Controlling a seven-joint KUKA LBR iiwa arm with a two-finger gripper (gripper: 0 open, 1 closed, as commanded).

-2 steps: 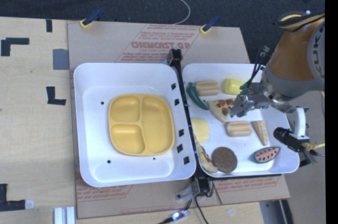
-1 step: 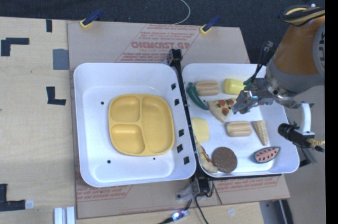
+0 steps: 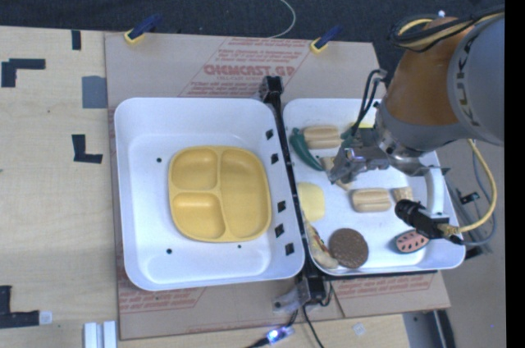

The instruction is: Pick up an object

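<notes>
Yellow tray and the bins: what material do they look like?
Yellow tray: likely moulded plastic, matte to satin; uniform colour, soft rounded compartment ridges. Left bin and right bin: probably thin plastic too, smooth white with rounded rims, though painted metal can't be ruled out.

I see the objects lying loose in the right bin (image 3: pixel 456 260): a tan bun (image 3: pixel 321 135) at the back, a tan block (image 3: pixel 369 199) mid-bin, a pale yellow piece (image 3: pixel 311 199) by the left wall, a brown round cookie (image 3: pixel 349 247) and a watermelon slice (image 3: pixel 409 240) near the front.
</notes>
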